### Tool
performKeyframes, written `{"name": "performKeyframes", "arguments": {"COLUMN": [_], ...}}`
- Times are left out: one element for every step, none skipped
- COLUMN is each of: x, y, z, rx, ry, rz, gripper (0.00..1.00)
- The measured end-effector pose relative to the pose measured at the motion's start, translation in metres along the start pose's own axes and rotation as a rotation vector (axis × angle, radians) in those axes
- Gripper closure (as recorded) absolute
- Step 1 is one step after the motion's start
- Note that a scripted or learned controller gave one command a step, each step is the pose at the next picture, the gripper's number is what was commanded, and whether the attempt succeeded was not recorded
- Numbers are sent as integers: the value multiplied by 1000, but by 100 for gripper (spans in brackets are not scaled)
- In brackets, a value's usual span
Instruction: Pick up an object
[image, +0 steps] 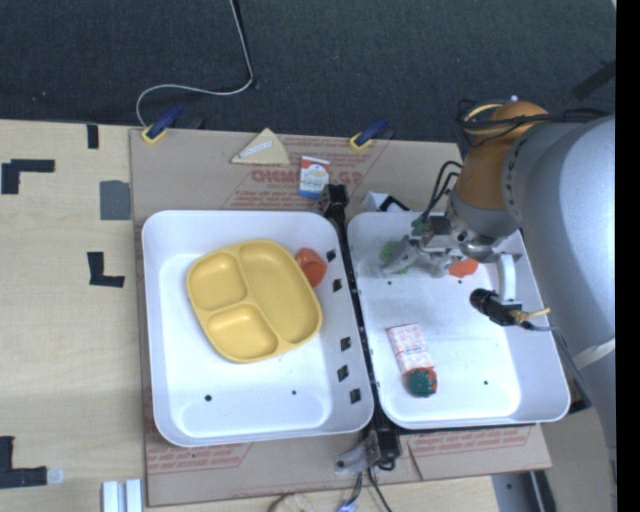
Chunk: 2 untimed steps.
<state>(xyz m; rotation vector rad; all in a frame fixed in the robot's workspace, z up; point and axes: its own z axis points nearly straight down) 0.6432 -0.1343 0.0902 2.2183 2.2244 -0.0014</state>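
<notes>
Right shallow white bin (530, 395): the tool (432, 247) is low over the far end. Whether it is clenched or released, cannot tell. A small green item (392, 255) lies just beside it toward the left; a small orange piece (462, 267) sits just beside it toward the near side. A pale pink-printed packet (408, 346) and a round green-and-red ball (420, 381) rest near the bin's middle, well apart from the tool.

Left shallow white bin (250, 405): yellow three-compartment plastic tray (253, 298), with a small orange-red object (312, 265) touching its right edge.

Judgement: the green item is the nearest candidate. Centre over it, keep off the bin wall, descend straight.
</notes>
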Motion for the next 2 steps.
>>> {"name": "performKeyframes", "arguments": {"x": [23, 23], "y": [26, 25], "z": [5, -4], "rx": [-2, 0], "ry": [0, -3], "rz": [0, 0], "gripper": [0, 100]}}
